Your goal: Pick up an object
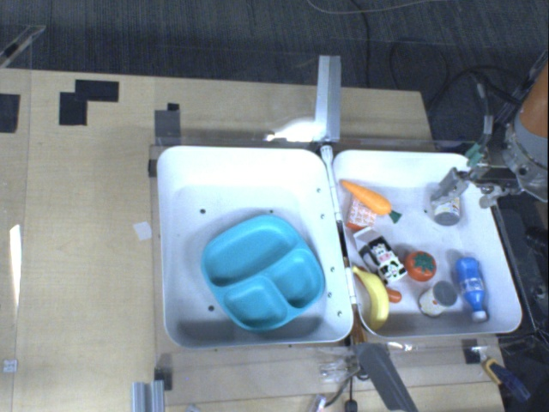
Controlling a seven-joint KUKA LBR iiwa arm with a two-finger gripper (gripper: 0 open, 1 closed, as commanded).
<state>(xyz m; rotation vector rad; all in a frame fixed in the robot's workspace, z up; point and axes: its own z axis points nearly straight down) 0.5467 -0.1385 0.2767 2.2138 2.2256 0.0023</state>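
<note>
The gripper point(449, 197) hangs over the right bin point(508, 316), above the carrot point(367, 197), tomato point(421, 265) and bottle point(470, 287); whether its jaws are apart cannot be told.

Light was bright and even from above. A hard white glare burned at the back rim of the left bin point(296, 131). A soft grey shadow lay under the blue tray point(262, 270). The picture was slightly soft, with small objects lacking fine detail.
</note>
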